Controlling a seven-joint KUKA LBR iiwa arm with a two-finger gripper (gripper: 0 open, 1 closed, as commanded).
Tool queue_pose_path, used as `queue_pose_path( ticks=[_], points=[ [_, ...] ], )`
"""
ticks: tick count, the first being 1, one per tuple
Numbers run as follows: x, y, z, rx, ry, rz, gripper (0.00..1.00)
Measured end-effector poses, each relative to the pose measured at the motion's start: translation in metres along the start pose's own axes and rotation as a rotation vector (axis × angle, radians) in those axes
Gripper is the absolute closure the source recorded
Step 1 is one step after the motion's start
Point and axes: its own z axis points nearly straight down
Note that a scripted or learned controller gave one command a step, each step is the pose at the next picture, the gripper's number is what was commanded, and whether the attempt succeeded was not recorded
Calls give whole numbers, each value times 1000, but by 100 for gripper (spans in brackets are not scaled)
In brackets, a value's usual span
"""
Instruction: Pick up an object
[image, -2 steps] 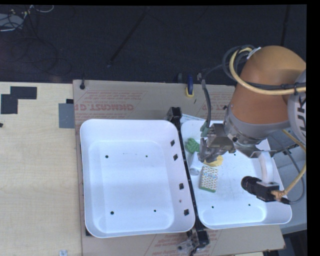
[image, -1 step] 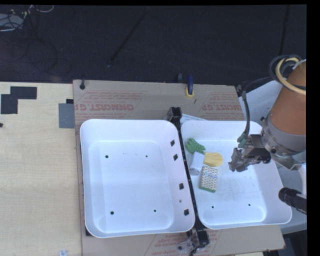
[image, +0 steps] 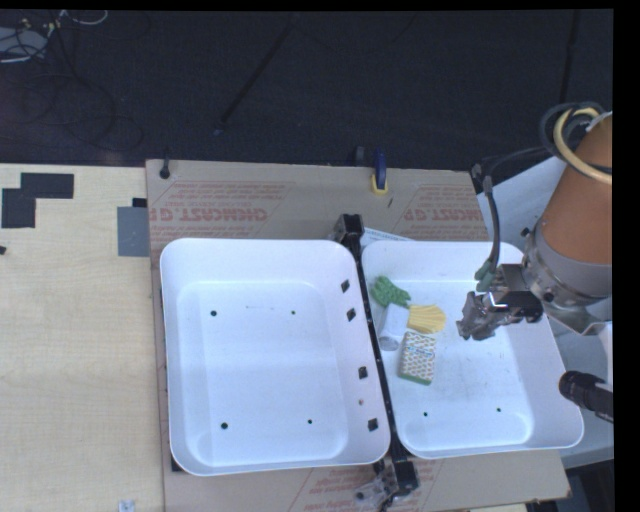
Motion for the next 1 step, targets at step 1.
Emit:
queue_pose_path(
  ticks=[1],
  points=[
    [-1,0,-9,3,0,-1,100]
  ],
)
